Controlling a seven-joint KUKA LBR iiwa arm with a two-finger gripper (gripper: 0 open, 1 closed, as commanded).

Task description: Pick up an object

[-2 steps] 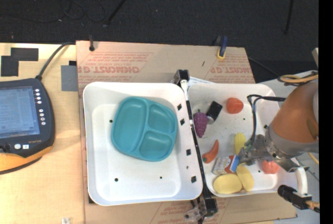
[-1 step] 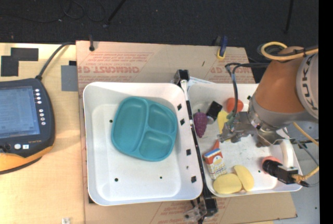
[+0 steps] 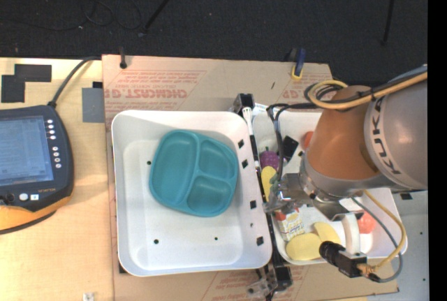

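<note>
While my arm reaches low over the right bin (image 3: 388,251), nothing is seen lifted, so I judge the pick not yet made. Candidate objects, a yellow piece (image 3: 304,246) and a packet (image 3: 290,224), lie in that bin; a teal divided plate (image 3: 194,172) lies in the left bin (image 3: 133,223). My tool (image 3: 279,196) sits just above the packet; whether it is apart, together or touching anything I cannot tell.

The arm (image 3: 401,135) bears the letters "KUK"; the cardboard sheet (image 3: 150,90) carries red upside-down print, unreadable.
</note>
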